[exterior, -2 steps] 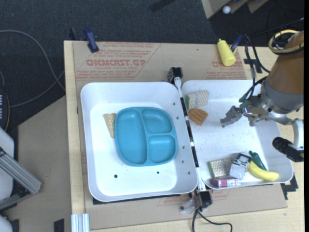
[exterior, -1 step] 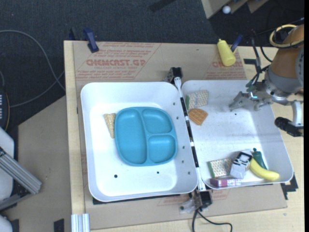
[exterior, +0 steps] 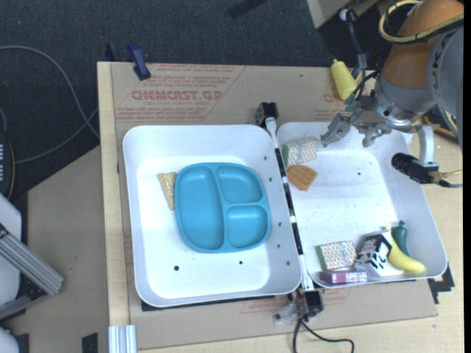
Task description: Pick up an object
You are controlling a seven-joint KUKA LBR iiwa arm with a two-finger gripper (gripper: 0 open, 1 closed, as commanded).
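From my feed, the right bin (exterior: 412, 219) has a tan cookie-looking piece (exterior: 301, 176) and patterned packet (exterior: 302, 152) near its top left, plus a banana (exterior: 406, 258) and small clutter at the bottom. The gripper (exterior: 352, 126) hovers over the top edge, fingers spread wide, nothing between them.

Camera, one, fixed above my bench, looking down at a slant. Far enough back to take in both white bins whole: left bin (exterior: 140, 197) and right bin (exterior: 423, 219), side by side, plus the brown bench board (exterior: 191, 94) around them and dark floor beyond its far edge. My arm (exterior: 416, 57) enters from the frame's upper right.
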